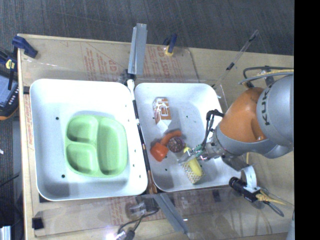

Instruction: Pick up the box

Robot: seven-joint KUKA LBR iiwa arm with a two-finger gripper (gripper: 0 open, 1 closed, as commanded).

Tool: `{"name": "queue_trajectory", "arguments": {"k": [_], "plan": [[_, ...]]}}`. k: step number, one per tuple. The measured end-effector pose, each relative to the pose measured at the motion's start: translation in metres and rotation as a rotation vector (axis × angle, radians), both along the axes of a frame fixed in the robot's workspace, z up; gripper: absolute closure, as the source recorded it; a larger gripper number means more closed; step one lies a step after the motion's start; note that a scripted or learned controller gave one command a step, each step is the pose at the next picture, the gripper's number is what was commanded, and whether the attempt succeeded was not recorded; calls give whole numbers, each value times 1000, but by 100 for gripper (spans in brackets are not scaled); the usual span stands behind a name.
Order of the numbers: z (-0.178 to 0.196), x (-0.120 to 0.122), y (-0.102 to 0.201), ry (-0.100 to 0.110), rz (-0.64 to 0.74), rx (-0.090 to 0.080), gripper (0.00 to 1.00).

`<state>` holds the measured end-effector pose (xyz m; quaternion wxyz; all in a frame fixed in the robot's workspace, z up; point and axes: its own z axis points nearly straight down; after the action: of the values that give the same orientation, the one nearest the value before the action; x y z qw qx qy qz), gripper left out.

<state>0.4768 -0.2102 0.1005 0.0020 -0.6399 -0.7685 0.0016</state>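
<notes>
The tool [192,156] sits over a yellow item [193,170]; its opening cannot be determined. Reposition above the box [161,109], well apart, and descend squarely.

Gripper [192,156] at lower centre-right of frame: fingers too small and cluttered by wires to read. Yellow speckled item [193,170] beneath it partly covered by the gripper. Dark round object [175,144] overlaps an orange piece [171,134], shape unclear. Box [161,109] print too small to read. Arm [265,119] cut off at the right. Black-orange device [7,91] cut off at left edge.
</notes>
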Motion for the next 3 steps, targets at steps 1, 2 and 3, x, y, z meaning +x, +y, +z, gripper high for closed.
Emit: {"name": "queue_trajectory", "arguments": {"k": [1, 2, 3], "plan": [[-9, 0, 53, -1, -47, 2, 100], [91, 59, 61, -3, -33, 1, 100], [-10, 4, 48, -1, 277, 3, 100]]}}
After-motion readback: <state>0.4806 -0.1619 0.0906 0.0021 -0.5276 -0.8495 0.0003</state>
